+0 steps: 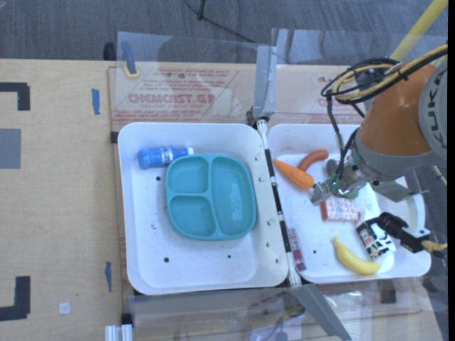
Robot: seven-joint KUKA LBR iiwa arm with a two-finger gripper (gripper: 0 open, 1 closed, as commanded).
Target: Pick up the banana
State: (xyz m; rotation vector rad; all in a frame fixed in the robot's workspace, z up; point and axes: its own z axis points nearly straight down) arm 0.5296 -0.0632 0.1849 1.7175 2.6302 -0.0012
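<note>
Banana (355, 258) lies flat near the front wall of the right bin (313, 231), curved side toward that wall. It is untouched and well apart from the jaws. The jaws sit lower than the arm (398, 119), over the middle of the same bin, between the carrot (293, 174) and the red-and-white packet (342, 209). Whether they are released or clenched cannot be told from this view, and nothing is seen held.

Step in hand, as judged: approach, with the grasp not yet begun. The next move calls for travel toward the front wall, alignment across the banana's narrow width, then descent.

Obstructions: the packet lies between the jaws and the banana. The front wall leaves little room on the far side. A reddish sausage (313, 159) lies just behind the carrot, off the path.

The left bin (142, 212) holds a blue divided plate (211, 194) and a blue bottle (163, 155). Both bins rest on the table (57, 190).
</note>
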